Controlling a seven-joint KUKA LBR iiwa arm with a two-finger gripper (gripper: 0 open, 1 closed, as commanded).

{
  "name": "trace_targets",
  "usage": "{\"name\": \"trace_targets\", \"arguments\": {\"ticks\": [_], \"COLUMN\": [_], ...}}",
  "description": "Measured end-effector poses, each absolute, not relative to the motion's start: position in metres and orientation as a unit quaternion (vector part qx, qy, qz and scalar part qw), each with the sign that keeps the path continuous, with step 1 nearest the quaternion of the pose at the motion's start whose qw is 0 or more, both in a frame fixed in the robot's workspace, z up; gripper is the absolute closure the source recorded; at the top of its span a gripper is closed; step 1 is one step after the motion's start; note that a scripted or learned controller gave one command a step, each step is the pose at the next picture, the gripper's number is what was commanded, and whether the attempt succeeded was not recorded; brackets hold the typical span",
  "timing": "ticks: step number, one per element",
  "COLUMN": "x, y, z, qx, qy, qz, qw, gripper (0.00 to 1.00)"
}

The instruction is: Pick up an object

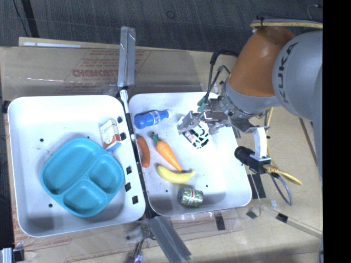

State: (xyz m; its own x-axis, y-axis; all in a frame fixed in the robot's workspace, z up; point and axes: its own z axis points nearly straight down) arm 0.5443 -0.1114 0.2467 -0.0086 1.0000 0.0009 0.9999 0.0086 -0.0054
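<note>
can (190, 196): nearest us, front of the right bin (241, 193), lying on its side. We judge it rigid, light, apt to roll; grip across the body.
banana (174, 174): just behind the can. Soft, bruises; take mid-length.
carrot (166, 153): beside the sausage (143, 150). Firm, tapered; we'd grip the thick end.
bottle (149, 118): far left of the bin. Light, slick, round.
end effector (193, 124): over the bin's far middle, above a black-and-white patterned item (199, 138); we cannot tell its grip state.
</note>
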Motion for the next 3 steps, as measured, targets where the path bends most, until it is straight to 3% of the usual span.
{"name": "trace_targets", "arguments": {"ticks": [1,2,3], "x": [0.513,0.543,0.543], "y": [-0.093,-0.103,-0.102], "z": [0.136,0.090,0.100], "qx": [-0.675,-0.742,-0.740], "qy": [-0.738,-0.670,-0.672], "qz": [0.0019,0.0016,0.0026], "qw": [0.003,0.002,0.002], "gripper": [0.00,0.00,1.00]}}
